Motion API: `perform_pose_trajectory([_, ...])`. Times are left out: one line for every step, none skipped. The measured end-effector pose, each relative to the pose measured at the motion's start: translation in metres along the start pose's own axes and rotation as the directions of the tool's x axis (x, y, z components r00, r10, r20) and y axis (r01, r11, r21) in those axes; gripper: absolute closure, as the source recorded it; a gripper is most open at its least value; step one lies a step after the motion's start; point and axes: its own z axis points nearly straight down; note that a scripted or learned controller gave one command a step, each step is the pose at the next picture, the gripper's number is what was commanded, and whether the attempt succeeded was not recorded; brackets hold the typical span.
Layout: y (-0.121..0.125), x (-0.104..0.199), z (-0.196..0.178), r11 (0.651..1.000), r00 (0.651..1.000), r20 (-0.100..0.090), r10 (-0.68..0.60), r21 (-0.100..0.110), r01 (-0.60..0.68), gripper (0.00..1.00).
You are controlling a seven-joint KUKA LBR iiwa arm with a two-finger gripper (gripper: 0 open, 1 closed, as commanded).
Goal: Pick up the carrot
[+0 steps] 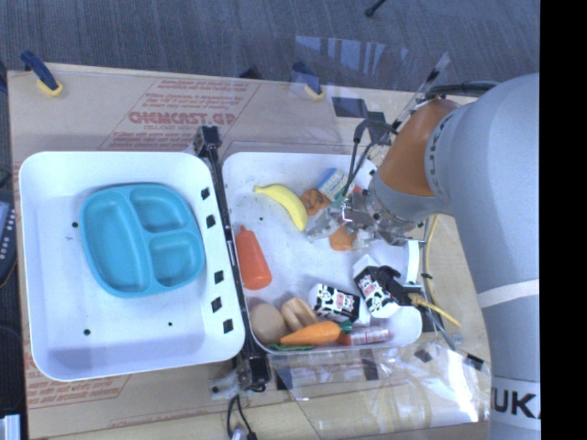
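I see the carrot [312, 335] lying on its side at the near edge of the right bin [275, 168], its tip pointing left, the green stub end to the right. Just behind it to the left sit a pale rounded bun-like item [267, 321] and a bread roll [298, 312]; just behind it to the right stand two black-and-white cow-print pieces [334, 301]. An orange bottle [251, 257] lies near the bin's left wall, and a banana [284, 203] rests farther back.

The gripper [353, 220] hangs over the far right part of the same bin, well apart from the carrot, low among a small cluster of things beside the banana. An orange lump [341, 238] sits right under it, but I cannot tell how far the fingers are spread or whether they have hold of anything; the wrist covers them.

The left bin [55, 337] carries a blue divided plate [142, 237].

My judgement: the task is in its approach step, and the carrot is untouched. The next move calls for bringing the gripper toward the near edge, lining the fingers across the carrot's narrow width, and descending without knocking the roll or the cow-print pieces crowded against it. The bin wall right beside it leaves little room.
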Motion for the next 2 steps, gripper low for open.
perform_pose_trajectory([0.0006, 0.0012, -0.0106, 1.0, 1.0, -0.001, -0.007, 0.002, 0.007, 1.0])
perform_pose_trajectory([0.0004, 0.0012, -0.0103, 1.0, 1.0, -0.001, -0.008, 0.003, 0.008, 0.0])
